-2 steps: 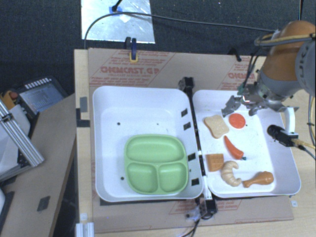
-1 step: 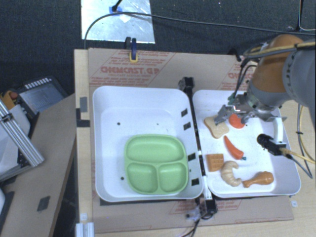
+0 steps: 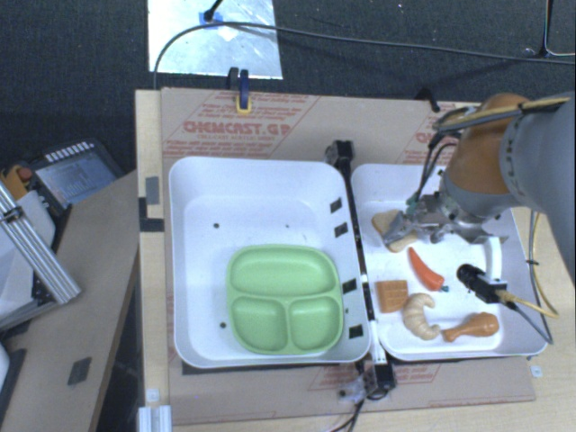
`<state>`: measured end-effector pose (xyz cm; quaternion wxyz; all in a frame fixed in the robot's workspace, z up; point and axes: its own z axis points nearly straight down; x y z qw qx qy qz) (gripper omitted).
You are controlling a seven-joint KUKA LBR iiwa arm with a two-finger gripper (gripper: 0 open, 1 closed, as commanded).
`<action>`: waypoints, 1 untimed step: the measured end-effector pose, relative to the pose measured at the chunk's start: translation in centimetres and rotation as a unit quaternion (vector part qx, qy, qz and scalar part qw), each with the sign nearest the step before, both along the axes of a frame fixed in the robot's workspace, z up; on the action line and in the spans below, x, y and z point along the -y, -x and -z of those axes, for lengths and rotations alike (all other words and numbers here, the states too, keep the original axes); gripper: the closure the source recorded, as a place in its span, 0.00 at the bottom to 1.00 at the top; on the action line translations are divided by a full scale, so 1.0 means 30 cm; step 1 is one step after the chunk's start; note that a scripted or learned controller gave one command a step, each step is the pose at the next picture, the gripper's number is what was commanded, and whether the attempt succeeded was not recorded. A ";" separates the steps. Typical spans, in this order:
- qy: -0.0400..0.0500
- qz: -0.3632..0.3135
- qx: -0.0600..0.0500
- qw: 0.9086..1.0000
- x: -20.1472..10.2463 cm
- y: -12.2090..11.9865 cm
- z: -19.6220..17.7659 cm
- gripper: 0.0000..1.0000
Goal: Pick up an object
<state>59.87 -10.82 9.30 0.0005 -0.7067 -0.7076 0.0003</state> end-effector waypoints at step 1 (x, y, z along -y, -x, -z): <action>0.000 0.000 0.001 1.000 -0.001 -0.003 0.027 0.00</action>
